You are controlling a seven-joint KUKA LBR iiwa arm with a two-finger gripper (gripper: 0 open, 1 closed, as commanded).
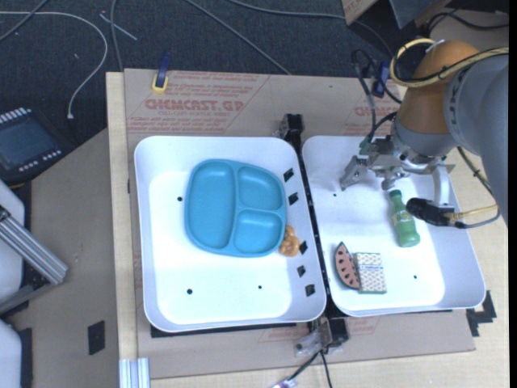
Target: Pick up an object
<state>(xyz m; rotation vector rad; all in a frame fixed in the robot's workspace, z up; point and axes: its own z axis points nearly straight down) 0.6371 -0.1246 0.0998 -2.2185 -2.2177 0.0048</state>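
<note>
The claw (365, 183) hangs over the top of the right bin (472, 277), near its back wall. From where I stand its two prongs look spread apart, with nothing between them, so I'd say the pick has not yet been made.

The closest thing to go for is the green bottle (402, 221). It lies on its side just right of the claw and a little nearer the front, its length running roughly front to back. To do this well, I reckon the claw should shift over the bottle's middle and turn so the prongs straddle its narrow width, not its length. Then it should come straight down until the prongs are low on both sides before closing. A round bottle lying flat may roll or squirt out if it is pinched off-centre or too high, so a centred, low grip looks the safer bet. The bin wall is well clear of it, so there should be room.

Also in the right bin, toward the front, a watermelon slice (348, 267) lies flat. A small patterned pad (371, 272) is touching it or just beside it on its right. Both lie low and close together, so they look harder to take cleanly.

The left bin (218, 293) holds a blue divided plate (234, 208), with a small orange bit (289, 241) against the plate's lower right edge. A few black specks (308, 289) sit along its right wall, too small to make out
</note>
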